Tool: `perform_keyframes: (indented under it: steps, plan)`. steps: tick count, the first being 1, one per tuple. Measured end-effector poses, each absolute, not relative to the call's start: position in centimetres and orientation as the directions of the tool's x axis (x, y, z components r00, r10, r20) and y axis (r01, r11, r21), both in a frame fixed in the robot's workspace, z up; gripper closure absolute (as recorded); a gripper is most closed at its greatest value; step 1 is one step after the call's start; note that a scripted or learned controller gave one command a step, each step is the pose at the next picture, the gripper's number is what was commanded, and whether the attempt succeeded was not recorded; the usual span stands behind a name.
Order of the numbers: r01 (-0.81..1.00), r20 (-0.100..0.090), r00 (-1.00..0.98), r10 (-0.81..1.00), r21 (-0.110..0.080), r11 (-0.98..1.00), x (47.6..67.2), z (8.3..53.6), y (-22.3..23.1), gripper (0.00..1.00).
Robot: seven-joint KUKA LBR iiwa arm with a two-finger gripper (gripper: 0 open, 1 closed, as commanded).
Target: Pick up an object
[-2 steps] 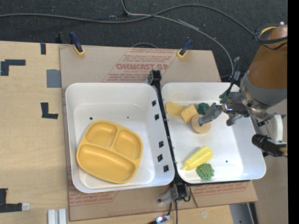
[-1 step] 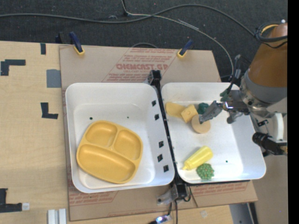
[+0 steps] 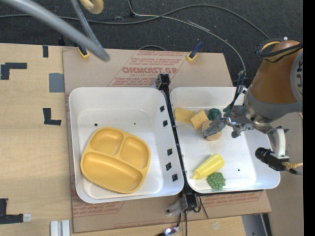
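Note:
The right bin (image 3: 256, 154) holds a yellow cheese wedge (image 3: 183, 115), a yellow block (image 3: 199, 119), a small dark green ball (image 3: 214, 114), a tan round piece (image 3: 213, 134), a yellow corn cob (image 3: 208, 166) and a green broccoli floret (image 3: 216, 181). My gripper (image 3: 222, 127) hangs low over the upper middle of this bin, reaching in from the right. One grey finger (image 3: 213, 128) lies right over the tan round piece. The other finger (image 3: 237, 130) sits to its right, apart from it. Nothing shows clamped between them.
The left bin (image 3: 81, 107) holds a yellow divided plate (image 3: 115, 159). A black divider with clips (image 3: 171, 132) runs between the bins. Cables (image 3: 211, 18) trail across the dark floor behind. The arm's orange band (image 3: 275, 77) stands over the right bin's right edge.

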State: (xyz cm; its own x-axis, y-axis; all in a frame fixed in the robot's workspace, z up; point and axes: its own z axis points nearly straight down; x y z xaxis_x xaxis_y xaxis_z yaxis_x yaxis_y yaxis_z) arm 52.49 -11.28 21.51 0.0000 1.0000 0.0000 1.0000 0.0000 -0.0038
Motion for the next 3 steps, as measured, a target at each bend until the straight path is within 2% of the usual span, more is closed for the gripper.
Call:
perform_keyframes:
  steps: [2,3]
  plan:
    - [1.000,0.001,-0.001,1.000,-0.007,0.001,52.8,9.6,-9.8,0.00]
    - [1.000,0.001,-0.002,1.000,-0.005,0.002,52.8,10.8,-9.7,1.00]
